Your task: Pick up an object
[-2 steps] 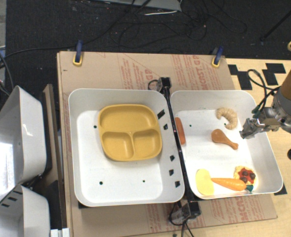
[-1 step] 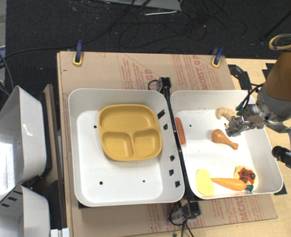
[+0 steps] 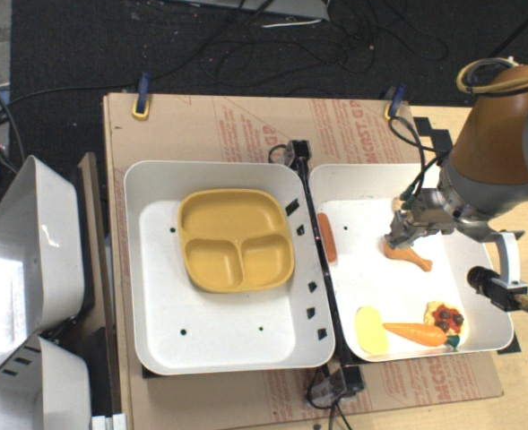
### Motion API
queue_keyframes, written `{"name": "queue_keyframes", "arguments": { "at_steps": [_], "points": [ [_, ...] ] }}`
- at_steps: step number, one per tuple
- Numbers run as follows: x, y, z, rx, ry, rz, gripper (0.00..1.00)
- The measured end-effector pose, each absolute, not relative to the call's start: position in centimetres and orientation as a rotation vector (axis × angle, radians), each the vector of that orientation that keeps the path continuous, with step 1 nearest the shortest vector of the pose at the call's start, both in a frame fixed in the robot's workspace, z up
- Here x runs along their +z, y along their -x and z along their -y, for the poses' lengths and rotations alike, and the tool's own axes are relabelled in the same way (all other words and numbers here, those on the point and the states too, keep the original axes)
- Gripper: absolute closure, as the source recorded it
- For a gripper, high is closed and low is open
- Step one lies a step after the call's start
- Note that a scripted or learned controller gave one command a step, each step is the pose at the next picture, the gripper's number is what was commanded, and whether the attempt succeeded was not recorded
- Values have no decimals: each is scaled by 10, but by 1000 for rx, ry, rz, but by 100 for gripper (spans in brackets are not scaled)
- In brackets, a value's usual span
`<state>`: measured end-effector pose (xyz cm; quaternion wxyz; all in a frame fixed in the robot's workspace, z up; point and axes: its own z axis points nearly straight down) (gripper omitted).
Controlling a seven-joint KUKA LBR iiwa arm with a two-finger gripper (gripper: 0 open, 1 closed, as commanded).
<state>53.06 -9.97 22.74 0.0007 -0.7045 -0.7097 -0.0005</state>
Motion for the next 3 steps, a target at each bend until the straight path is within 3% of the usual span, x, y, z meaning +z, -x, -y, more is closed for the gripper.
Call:
{"name": "queue_keyframes", "arguments": {
  "at_steps": [3],
  "points": [
    [237, -513, -65, -3, 2211, 2232, 100]
  ]
}}
